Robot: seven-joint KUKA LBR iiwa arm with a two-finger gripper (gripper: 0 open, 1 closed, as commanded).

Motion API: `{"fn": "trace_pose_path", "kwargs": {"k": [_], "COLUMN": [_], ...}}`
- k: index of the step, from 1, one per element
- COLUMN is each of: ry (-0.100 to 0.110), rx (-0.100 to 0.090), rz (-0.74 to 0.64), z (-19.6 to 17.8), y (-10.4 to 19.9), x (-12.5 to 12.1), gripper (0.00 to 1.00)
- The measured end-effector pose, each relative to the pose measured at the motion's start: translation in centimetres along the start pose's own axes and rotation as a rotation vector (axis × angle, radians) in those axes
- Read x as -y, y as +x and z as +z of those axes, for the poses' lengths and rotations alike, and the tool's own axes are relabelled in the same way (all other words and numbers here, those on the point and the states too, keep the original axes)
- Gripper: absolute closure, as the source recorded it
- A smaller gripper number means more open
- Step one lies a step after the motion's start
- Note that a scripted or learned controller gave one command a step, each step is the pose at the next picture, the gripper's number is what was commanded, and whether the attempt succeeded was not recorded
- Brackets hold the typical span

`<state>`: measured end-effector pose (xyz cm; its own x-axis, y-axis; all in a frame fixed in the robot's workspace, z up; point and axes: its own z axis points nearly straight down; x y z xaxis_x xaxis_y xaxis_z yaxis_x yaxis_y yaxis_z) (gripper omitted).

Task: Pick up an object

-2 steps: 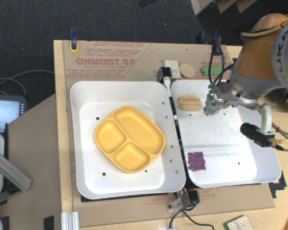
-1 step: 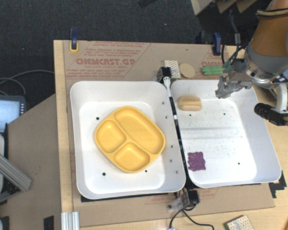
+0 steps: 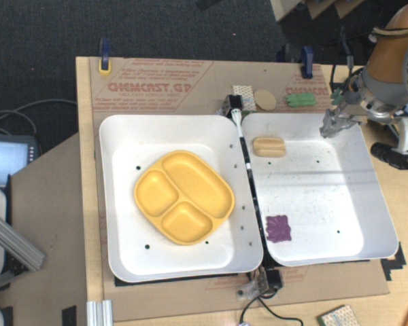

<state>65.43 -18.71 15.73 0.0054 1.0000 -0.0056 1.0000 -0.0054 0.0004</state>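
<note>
A tan bread-like block [image 3: 268, 147] lies near the far left corner of the right bin [image 3: 367, 202]. A purple flat piece [image 3: 279, 228] rests near that bin's front left. A yellow three-compartment plate [image 3: 183, 196] sits in the left bin [image 3: 115, 182]. My gripper [image 3: 334, 123] hangs over the right bin's far right corner, well right of the tan block, with nothing seen between its fingers.
On the bench behind the bins lie a round tan disc [image 3: 265, 100], a green item [image 3: 301, 100] and a small checkered piece [image 3: 242, 92]. The arm's orange band [image 3: 394, 36] is at the upper right. Blue clamps [image 3: 105, 55] hold the board's back edge.
</note>
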Motion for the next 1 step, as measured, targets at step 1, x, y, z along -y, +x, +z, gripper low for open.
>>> {"fn": "trace_pose_path", "kwargs": {"k": [1], "ry": [-0.005], "rx": [-0.005], "rz": [-0.01], "z": [-1.5], "y": [4.9], "x": [-1.35], "gripper": [1.0]}}
